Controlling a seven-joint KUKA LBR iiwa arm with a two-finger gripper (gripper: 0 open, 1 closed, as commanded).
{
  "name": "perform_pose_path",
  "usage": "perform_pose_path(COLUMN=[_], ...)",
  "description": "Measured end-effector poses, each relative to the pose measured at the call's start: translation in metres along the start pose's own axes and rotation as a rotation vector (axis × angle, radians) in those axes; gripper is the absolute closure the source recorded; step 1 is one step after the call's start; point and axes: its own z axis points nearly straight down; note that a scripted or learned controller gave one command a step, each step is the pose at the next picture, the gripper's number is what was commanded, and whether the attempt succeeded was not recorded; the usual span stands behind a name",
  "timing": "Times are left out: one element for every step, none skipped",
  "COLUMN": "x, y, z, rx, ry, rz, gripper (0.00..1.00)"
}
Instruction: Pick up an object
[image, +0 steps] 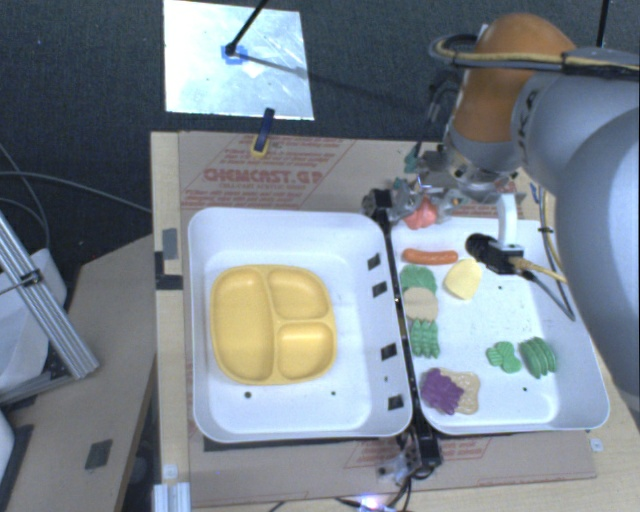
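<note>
My gripper (418, 200) hangs over the far left corner of the right bin (575, 400), under the orange wrist band. A small red piece (425, 213) sits right at its tip; whether it is gripped or just lying below is unclear. Loose toy foods lie in this bin: a red sausage (430, 256), a pale yellow wedge (463, 279), a green piece (418, 279) above a beige one (421, 306), a ridged green piece (424, 340), purple grapes (443, 390) and two green pieces (503, 356) (540, 355).
The left bin (215, 235) holds a yellow divided plate (272, 322). A black fitting with a cable (492, 252) reaches over the right bin's far side. The arm's grey body covers the upper right. A foil sheet (238, 60) lies beyond the bins.
</note>
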Motion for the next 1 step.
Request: perform_pose_path(x=[0.0487], y=[-0.0197], z=[0.0279], rx=[0.008], ry=[-0.001], rz=[0.004], gripper=[1.00])
